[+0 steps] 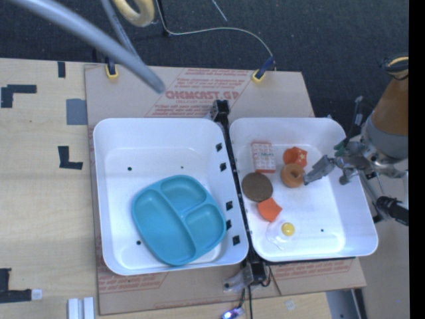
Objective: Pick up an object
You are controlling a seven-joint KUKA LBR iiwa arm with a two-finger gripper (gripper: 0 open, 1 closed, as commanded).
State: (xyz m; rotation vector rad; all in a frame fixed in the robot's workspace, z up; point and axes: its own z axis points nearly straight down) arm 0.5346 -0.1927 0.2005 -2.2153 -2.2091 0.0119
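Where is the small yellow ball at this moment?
The small yellow ball lies in the right bin, near its front edge, just right of the orange block.

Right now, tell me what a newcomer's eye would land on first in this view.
The large sky-blue divided plastic plate in the left shallow white bin stands out first. Next comes the cluster of small things in the right shallow white bin: a round brown disc, an orange block, a tan ring-shaped doughnut and a small yellow ball. The gripper reaches in from the right, beside the doughnut.
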